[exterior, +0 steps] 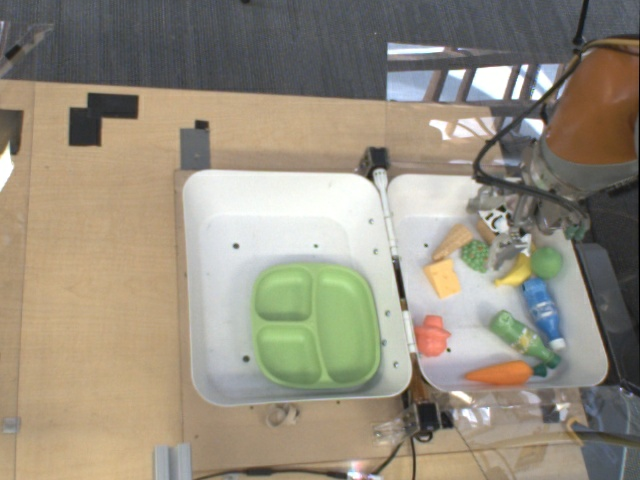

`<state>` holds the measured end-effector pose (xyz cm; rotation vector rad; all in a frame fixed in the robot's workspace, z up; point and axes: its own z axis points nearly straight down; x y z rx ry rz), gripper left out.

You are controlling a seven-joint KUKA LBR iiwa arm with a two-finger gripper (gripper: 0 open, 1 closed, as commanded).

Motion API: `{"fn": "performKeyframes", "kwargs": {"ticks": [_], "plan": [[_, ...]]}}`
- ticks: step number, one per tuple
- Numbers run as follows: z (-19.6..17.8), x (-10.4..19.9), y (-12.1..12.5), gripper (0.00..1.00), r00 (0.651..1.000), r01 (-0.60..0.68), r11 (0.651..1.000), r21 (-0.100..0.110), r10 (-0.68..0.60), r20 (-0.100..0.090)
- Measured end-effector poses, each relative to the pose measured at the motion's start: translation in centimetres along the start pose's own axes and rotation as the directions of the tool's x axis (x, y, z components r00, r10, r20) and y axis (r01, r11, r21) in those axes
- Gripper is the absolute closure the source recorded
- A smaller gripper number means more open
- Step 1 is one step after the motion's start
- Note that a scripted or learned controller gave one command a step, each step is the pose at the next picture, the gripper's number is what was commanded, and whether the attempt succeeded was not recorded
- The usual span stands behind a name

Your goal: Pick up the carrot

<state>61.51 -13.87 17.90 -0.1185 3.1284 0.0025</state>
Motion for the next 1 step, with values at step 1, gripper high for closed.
{"fn": "performKeyframes", "kwargs": {"ticks": [1], "plan": [[8.90, 1.58, 5.14, 0.00, 0.973, 0.229, 0.973, 0.003, -0.229, 0.006]]}}
